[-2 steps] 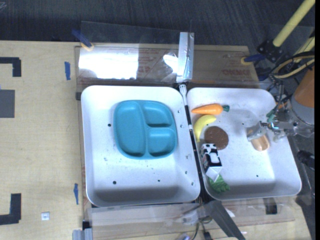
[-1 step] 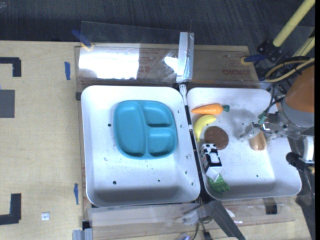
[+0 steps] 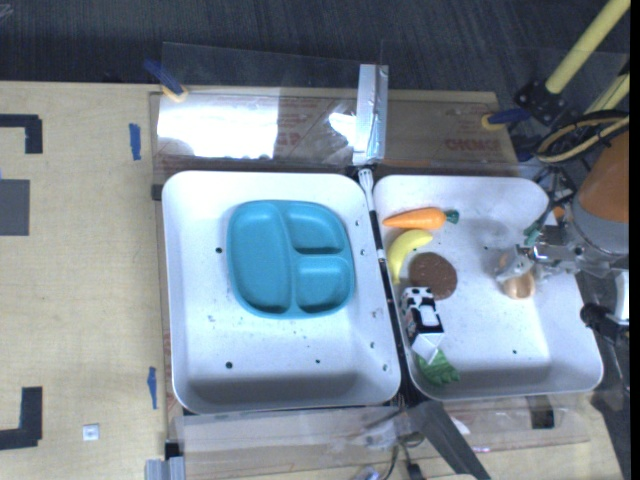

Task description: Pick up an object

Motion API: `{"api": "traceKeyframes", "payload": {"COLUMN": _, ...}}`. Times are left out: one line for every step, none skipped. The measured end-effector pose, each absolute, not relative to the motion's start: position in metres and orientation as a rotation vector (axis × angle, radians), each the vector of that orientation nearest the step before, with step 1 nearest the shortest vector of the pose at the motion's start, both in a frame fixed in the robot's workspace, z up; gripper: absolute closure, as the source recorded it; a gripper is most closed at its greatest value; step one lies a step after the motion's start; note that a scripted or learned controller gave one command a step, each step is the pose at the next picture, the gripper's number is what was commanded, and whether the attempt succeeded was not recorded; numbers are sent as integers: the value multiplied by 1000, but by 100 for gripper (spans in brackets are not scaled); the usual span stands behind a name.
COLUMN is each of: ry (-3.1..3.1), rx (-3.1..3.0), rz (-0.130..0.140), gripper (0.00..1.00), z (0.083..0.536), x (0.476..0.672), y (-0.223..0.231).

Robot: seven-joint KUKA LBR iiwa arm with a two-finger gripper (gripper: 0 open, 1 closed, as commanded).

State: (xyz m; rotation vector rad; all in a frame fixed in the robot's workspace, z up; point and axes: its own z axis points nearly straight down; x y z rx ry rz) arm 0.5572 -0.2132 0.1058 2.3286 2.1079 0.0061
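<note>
Blue moulded tray point(image 3: 290, 258); smooth tapered carrot point(image 3: 415, 219); curved banana point(image 3: 403, 251).

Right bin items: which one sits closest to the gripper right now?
The small tan object, lying right at the gripper by the right bin's right side. The carrot, banana and brown disc cluster along its left wall.

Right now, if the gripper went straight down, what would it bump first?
Probably the small tan object just under the gripper in the right bin; the height between them is hard to judge.
</note>
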Motion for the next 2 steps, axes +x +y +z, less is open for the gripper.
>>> {"api": "traceKeyframes", "payload": {"ry": 2181, "rx": 2245, "rz": 15, "gripper": 100, "z": 92, "x": 599, "y": -151}}
{"api": "traceKeyframes", "payload": {"ry": 2199, "rx": 2238, "rz": 17, "gripper": 100, "z": 190, "x": 602, "y": -23}}
